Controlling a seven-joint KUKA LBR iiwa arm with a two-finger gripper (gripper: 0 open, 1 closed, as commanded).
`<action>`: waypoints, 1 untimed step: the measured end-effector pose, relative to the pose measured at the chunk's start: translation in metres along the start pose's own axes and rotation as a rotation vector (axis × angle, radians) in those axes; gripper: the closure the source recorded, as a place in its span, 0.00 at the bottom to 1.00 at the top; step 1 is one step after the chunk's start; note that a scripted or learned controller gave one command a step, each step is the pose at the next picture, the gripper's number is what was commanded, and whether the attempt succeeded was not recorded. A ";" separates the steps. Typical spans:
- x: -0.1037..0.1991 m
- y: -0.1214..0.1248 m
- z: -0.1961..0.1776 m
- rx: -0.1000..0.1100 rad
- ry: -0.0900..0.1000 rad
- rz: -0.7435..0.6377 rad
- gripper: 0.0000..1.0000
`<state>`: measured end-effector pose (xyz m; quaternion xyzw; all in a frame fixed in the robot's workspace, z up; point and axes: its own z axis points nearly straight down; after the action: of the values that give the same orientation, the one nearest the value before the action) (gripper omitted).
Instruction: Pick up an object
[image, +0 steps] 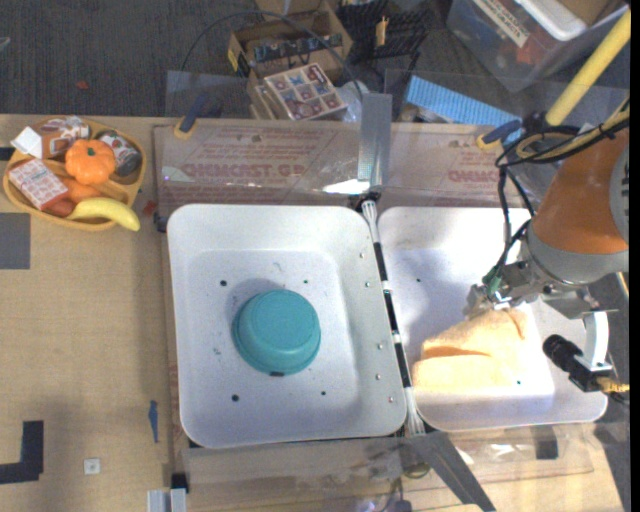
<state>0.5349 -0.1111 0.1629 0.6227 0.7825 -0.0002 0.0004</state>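
A pale orange, block-like object (465, 362) lies in the right bin (430, 250), near its front edge. Its upper right corner rises toward my gripper (495, 297), which hangs right above that corner and seems to touch it. The orange-banded wrist (585, 215) reaches in from the right. A teal bowl (277, 331) sits upside down in the middle of the left bin (200, 250), well away from the gripper.
A divider rail (385, 300) separates the two bins. A yellow dish of toy fruit and small boxes (75, 175) stands on the bench at far left. Boxes and clutter (300, 70) lie behind the bins. A black fitting (572, 362) juts from the arm over the right bin's front right corner.
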 end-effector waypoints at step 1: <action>0.000 0.000 0.000 -0.001 0.000 -0.001 0.00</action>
<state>0.5351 -0.1109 0.1633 0.6225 0.7826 0.0000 0.0008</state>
